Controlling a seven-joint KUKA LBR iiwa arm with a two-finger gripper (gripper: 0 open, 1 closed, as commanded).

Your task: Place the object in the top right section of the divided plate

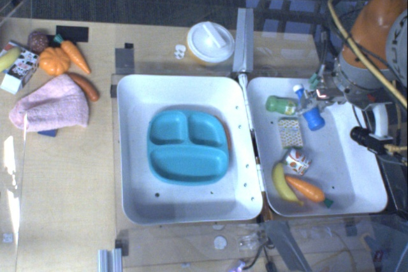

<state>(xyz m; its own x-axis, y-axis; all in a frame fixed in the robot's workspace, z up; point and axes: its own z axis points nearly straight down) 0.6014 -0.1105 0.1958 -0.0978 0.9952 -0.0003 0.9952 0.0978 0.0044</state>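
The blue divided plate point(189, 148) lies in the left bin point(131, 200), and all 3 of its sections look empty. Its top right section is the small one near the wall between the 2 bins. So the placing is not yet done, and I judge the task to be at its first step, the picking.

The gripper point(310, 99) is over the upper part of the right bin point(370, 197), low above the objects there. Right at it there is a small blue bottle point(312, 116), tilted, with a white and blue part just above it. A green object point(280, 104) lies just beside it on the left. The bottle seems to be the object in question, but the task does not name it, so this is only my guess. I cannot tell if the claw is open or closed, or if it grips anything, because this place is too small and crowded to read.

Lower in the same bin lie a patterned sponge point(291, 132), a small printed can point(297, 161), a banana point(281, 181) and a carrot point(306, 188); the banana and carrot touch each other.

The next move calls for a firm hold on 1 object, then a lift high enough to pass over the wall between the bins, and a move to the left to the top right section. The bottle may slip because it is tilted.
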